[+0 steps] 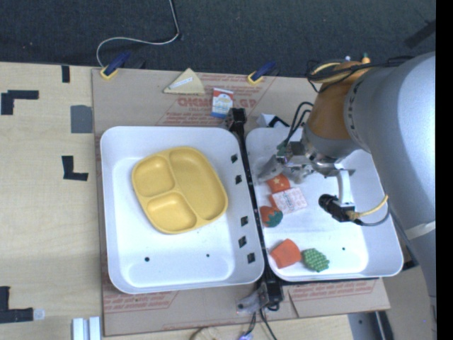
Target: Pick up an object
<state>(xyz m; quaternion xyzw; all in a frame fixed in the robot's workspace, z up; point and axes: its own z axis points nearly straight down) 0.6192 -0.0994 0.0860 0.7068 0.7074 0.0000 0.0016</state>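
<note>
In the right-hand bin point(368, 257), seen from the fixed camera above the bench, my claw point(283, 163) hangs low near the bin's left wall, at the end of my grey arm point(403, 133) with its orange band point(327, 115), which reaches in from the right. I cannot tell from this angle how my claw stands, because the wrist hardware and cables cover it. Just below the claw lies a small orange-red block point(278, 183), and touching that block's lower right is a pale packet with red print point(290, 201). Beside the packet's lower left sits a small orange and teal piece point(270, 216). Farther toward the near edge of the same bin are a larger orange block point(286, 253) and, just to its right, a green knobbly object point(316, 260). In the left-hand bin point(117, 261) a yellow divided plate point(178, 189) with three compartments lies flat. Beyond the bins, on the cardboard point(141, 98), stand a small red and white carton point(222, 103) and a pale wedge point(185, 83)
</note>
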